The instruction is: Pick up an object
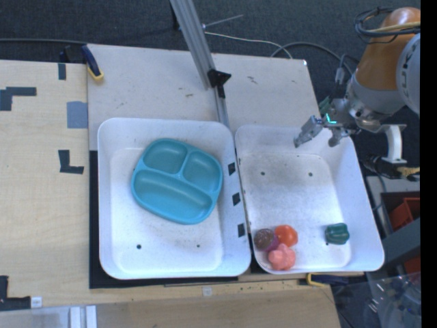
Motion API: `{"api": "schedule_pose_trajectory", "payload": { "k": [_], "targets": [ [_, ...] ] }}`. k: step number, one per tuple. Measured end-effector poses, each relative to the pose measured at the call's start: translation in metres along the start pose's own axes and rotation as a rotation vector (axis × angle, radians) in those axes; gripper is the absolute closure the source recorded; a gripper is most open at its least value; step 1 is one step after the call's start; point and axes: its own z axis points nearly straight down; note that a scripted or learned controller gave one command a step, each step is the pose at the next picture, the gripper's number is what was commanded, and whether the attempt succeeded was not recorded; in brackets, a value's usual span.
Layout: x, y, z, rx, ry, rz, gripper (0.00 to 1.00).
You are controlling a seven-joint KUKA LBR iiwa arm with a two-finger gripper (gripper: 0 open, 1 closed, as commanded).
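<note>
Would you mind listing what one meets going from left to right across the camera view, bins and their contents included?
Left bin → blue divided plate → right bin → dark reddish-purple piece → green piece. The orange and pink pieces overlap in the order, so they are left out, as is the hand.

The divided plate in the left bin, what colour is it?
Light blue; the camera view shows the plate clearly.

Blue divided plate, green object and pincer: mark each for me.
Blue divided plate (179, 181): camera view, on its centre ridge.
Green object (336, 234): camera view, on its top.
Pincer (319, 134): camera view, midway between the fingertips.
</note>
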Motion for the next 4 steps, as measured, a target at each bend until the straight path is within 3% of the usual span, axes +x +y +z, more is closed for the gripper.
{"api": "schedule_pose_trajectory", "payload": {
  "k": [2,3,4],
  "targets": [
    [-0.005,-0.007,0.124,0.007,0.001,0.001,0.00],
    [-0.005,-0.008,0.125,0.001,-0.001,0.001,0.00],
    [-0.004,-0.007,0.115,0.001,0.000,-0.001,1.00]
  ]
}}
